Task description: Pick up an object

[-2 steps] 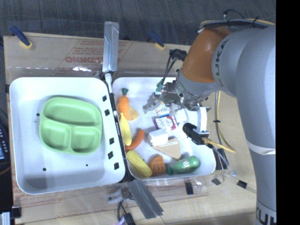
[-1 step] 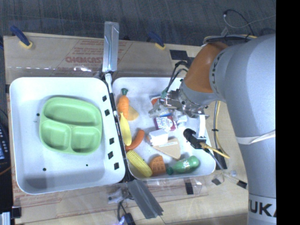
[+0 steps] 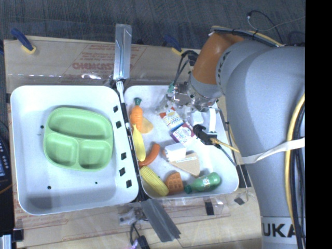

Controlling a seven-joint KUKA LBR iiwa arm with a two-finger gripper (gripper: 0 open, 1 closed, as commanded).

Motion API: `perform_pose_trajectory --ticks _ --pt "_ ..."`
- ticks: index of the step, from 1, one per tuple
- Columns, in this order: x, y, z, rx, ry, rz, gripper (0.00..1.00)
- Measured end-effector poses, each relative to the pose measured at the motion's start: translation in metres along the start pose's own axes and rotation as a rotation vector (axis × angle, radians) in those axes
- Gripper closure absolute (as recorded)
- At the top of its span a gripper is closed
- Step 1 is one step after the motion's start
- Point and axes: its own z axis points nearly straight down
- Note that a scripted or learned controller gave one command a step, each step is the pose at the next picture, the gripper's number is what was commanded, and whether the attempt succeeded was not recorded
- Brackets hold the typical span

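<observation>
While the small red-and-white packet (image 3: 172, 119) lies in the right white bin (image 3: 228, 176) beside the orange plastic carrot (image 3: 136, 116), the gripper (image 3: 181, 98) hovers just above it (reach step); next, descend and close.

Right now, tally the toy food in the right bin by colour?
Orange: 3, carrot, sausage, waffle
Yellow: 2, banana, corn
Green: 1, cucumber
Tan: 1, wedge
Red-white packets: 2
Total: 9
</observation>
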Motion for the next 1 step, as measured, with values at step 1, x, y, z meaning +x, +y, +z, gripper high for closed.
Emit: perform_pose_trajectory --ticks 1 --pt "0.0309 -0.0045 -0.0019 0.005 0.000 -0.057 0.00"
